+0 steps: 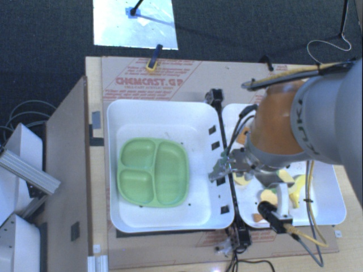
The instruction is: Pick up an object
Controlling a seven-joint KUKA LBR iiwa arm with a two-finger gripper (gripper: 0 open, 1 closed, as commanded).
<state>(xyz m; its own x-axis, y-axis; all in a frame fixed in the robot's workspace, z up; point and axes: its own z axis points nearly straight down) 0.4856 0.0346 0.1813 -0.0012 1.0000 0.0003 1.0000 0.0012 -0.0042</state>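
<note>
I see my arm (283,123) hanging over the right bin (334,208), hiding the gripper's state, with yellow pieces (295,188) cluttered beneath, where a blind descent risks closing on the dividing wall instead.

Grey arm (326,118), orange band (273,123), yellow cable (309,208)

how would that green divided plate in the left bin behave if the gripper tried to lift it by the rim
The green divided plate looks like moulded plastic, so probably stiff and light. It lies flat on the floor of the left bin, and its low rounded rim likely gives the fingers little to catch. Its surface looks smooth, so it may slide rather than lift.
</note>
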